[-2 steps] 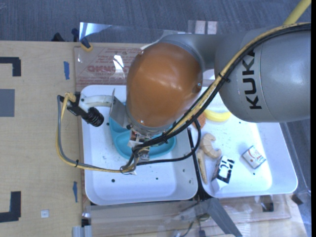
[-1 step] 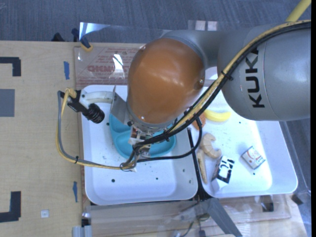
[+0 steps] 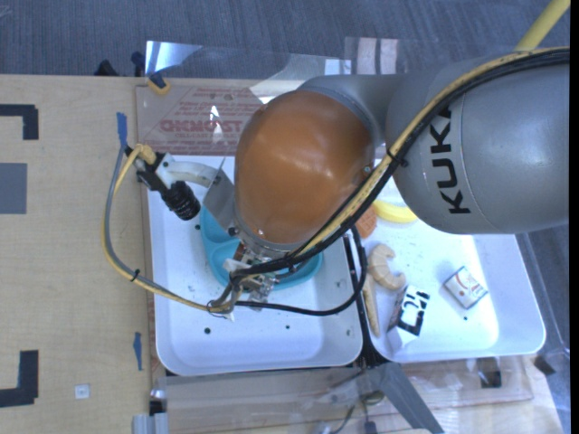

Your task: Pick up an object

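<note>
- Tan wooden table (image 3: 63, 269) fills the left of the frame, with black corner marks and a grey patch printed on it; bits of blue tape sit along the edge beside the bins.
- A yellow-and-black cable (image 3: 113, 233) loops from upper left of the left bin, down over the table edge and back in toward the centre of that bin.
- Left bin (image 3: 262, 346), white, lower centre-left of the frame. Its lower floor is bare apart from small dark specks.
- A light blue object (image 3: 220, 242) lies in the left bin, mostly covered by the arm; only its left and lower rim can be seen.
- Arm (image 3: 488, 143), grey with an orange dome at centre frame, comes in from the right and hangs over the left bin, directly above the blue object.
- Claw (image 3: 244, 283): only wiring and small fittings are visible beneath the orange dome, just at the blue rim. I cannot tell whether it is released or clenched, nor whether it touches the blue object.
- Right bin (image 3: 516, 328), white, lower right of the frame.
- In it: a yellow object (image 3: 398, 212) at upper left, part under the arm; a tan curved piece (image 3: 384, 268) below it; a black-and-white item (image 3: 412, 313) lower still; a small white box (image 3: 464, 287) with red marking further right, apart from the rest.
</note>
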Tool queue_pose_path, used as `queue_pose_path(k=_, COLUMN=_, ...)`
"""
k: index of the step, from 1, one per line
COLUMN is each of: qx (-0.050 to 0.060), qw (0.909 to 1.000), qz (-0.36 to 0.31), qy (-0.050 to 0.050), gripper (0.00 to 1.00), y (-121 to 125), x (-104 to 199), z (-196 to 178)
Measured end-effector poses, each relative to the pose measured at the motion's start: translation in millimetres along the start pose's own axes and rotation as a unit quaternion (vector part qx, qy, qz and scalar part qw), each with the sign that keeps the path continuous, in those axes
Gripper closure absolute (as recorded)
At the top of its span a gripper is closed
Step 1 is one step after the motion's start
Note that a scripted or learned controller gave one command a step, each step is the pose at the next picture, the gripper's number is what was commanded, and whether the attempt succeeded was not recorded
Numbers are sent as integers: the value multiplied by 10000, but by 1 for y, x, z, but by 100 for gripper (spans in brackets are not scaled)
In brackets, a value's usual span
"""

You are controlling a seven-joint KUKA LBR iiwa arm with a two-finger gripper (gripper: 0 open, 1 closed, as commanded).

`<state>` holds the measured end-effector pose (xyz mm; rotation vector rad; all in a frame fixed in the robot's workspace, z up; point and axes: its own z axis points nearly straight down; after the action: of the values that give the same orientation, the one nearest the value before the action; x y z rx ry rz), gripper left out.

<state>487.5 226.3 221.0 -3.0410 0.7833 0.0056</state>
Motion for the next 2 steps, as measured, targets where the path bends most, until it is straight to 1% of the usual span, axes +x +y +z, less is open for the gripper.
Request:
queue_pose_path(k=1, qx=1, qw=9905, qz=1376, qy=1, gripper=100, y=-3, x=6, z=33)
queue_pose_path(k=2, qx=15, qw=9625, qz=2714, qy=8, gripper=100, y=2, x=-2, z=38)
